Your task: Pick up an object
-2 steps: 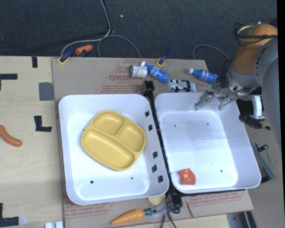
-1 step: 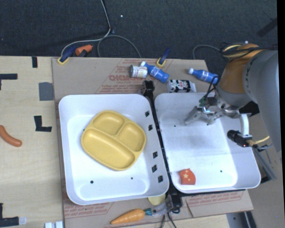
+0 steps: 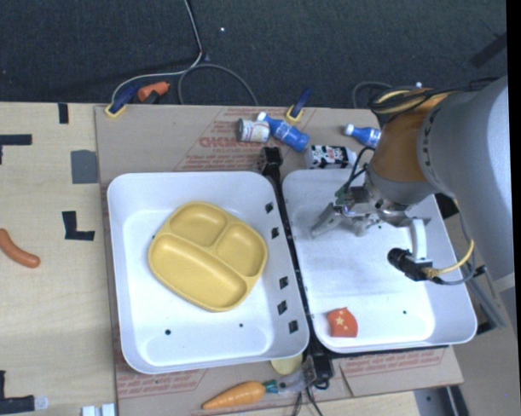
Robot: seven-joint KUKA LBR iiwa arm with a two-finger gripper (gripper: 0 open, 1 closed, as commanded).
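A small red object point(image 3: 342, 323) lies near the front edge of the right bin point(image 3: 374, 280). My gripper point(image 3: 340, 225) hovers over the back left part of that bin, well behind the red object and apart from it. Its fingers are spread open with nothing between them. A yellow divided plate point(image 3: 208, 254) rests in the middle of the left bin point(image 3: 133, 216).
An orange carrot point(image 3: 234, 395) lies on the bench in front of the bins. A sausage point(image 3: 17, 248) sits far left on the table. Blue and white clamps and bottles point(image 3: 279, 130) line the back edge. The grey arm point(image 3: 464, 162) covers the right bin's back right corner.
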